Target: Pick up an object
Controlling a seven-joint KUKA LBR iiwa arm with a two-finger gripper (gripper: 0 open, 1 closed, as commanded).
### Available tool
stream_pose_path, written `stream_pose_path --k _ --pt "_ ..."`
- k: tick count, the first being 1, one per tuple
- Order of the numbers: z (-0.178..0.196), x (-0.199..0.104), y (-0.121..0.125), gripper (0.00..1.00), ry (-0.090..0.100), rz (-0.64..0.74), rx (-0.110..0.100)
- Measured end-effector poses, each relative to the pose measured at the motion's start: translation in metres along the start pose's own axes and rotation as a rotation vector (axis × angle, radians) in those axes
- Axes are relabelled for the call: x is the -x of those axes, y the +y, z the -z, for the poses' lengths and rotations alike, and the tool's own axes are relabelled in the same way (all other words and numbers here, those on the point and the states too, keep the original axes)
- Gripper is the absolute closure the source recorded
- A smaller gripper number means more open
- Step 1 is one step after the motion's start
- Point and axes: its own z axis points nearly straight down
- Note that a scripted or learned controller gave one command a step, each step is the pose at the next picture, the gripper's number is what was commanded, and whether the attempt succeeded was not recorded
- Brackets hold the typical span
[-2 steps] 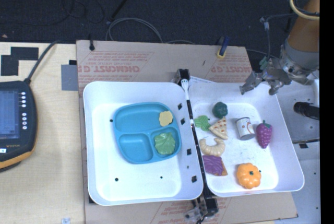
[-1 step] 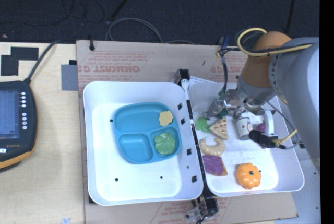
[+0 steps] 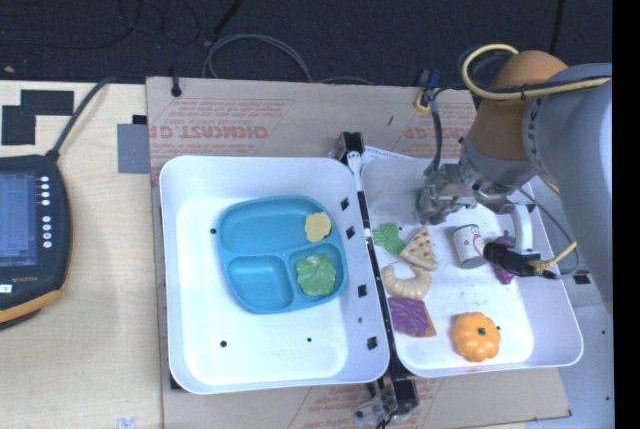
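Arm (image 3: 545,132): grey with an orange band, reaching in from the right over the right bin (image 3: 560,342).
Gripper (image 3: 437,202): low over the upper left part of the right bin, above bare white floor, just up from the pizza slice; nothing is visible between its fingers.
Jaws: too dark and small to tell whether they are apart or together.
Can (image 3: 466,244): small metal cylinder lying on its side, long axis running from upper left to lower right, pale end toward the arm; right of the pizza slice.
Pizza slice (image 3: 420,250): flat tan wedge with dark spots, tip pointing up toward the gripper.
Shrimp (image 3: 405,281): pale, curved, just below the slice.
Leaf (image 3: 388,238): green, by the divider.
Purple piece (image 3: 410,316): flat, ridged, below the shrimp.
Pumpkin (image 3: 476,335): orange, round, ribbed, near the front edge.
Left bin (image 3: 190,337): holds a blue compartment tray (image 3: 255,247).
Tray contents: a yellow piece (image 3: 318,227) on its upper right edge; a green leafy piece (image 3: 316,274) in its lower right compartment.
Pendant (image 3: 25,232): on the bench at far left.
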Motion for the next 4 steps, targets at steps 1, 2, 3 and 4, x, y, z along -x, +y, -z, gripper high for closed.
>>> stream_pose_path --k 1,2,3,4 --pt "-0.001 0.0 0.0 0.0 0.0 0.001 -0.001" --pt "-0.007 -0.021 -0.042 0.0 -0.006 -0.01 0.009" --pt "-0.01 -0.021 -0.013 0.0 0.0 -0.004 0.003" --pt "-0.011 -0.042 -0.048 0.0 0.002 -0.008 -0.004"
